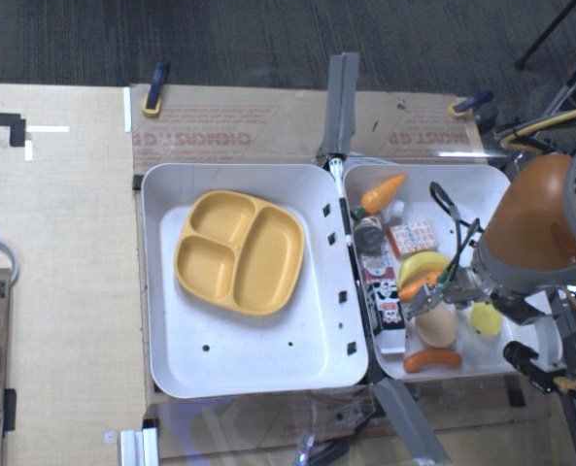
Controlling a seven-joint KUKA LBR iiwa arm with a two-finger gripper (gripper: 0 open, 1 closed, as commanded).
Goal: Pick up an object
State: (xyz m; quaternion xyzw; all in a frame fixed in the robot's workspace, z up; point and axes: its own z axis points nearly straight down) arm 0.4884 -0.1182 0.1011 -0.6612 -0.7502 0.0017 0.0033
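The right bin holds several toy foods: an orange carrot, a yellow banana, a beige egg-shaped piece, an orange sausage and a yellow lemon. A red-and-white card and a black-and-white carton lie there too. My gripper hangs low over the middle of this bin, just above the beige piece and beside the banana. A small orange piece sits by the fingertips; whether it is gripped is unclear.
The left bin holds a yellow divided plate. A grey divider bar runs up from between the bins. Blue-and-yellow clamps stand at the cardboard's back edge. The arm's orange band covers the right bin's right side.
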